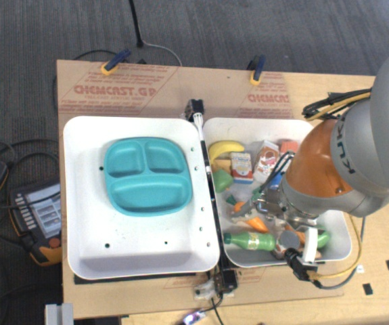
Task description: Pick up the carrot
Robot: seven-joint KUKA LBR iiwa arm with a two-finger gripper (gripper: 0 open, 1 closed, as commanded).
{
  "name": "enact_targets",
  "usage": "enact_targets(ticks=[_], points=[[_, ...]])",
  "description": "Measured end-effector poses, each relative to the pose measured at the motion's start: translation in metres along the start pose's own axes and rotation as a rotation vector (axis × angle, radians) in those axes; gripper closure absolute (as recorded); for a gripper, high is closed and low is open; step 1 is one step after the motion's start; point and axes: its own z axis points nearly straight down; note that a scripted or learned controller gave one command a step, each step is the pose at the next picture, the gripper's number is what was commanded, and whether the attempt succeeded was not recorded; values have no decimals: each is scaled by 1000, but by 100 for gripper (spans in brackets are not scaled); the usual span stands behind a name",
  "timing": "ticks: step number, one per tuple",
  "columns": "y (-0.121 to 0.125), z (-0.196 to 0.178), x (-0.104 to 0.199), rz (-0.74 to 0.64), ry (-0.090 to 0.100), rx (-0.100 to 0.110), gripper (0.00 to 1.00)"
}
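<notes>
- Gripper (272,207) hangs low in the right bin (339,246), under the orange wrist band; whether it is released or clenched I cannot tell, since the wrist hides much of it.
- Carrot (256,224) lies on the bin floor just below and a little left of the gripper, near it but, as far as I can see, not in its grasp.
- Its long axis seems to run roughly left to right, slightly tilted; which end is the tip is too small to tell.
- Green bottle (249,240) lies just below the carrot, nearly parallel to it.
- Judgement: a short drop toward the lower left, with the jaws closing across the carrot's width, is what the grasp turns on.
</notes>
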Motion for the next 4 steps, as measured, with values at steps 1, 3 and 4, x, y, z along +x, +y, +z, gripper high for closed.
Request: enact_targets(ticks=[1, 3, 4], points=[[3, -12, 1, 0, 1, -9, 100], [2, 0, 1, 171, 0, -9, 0], [2, 0, 1, 171, 0, -9, 0]])
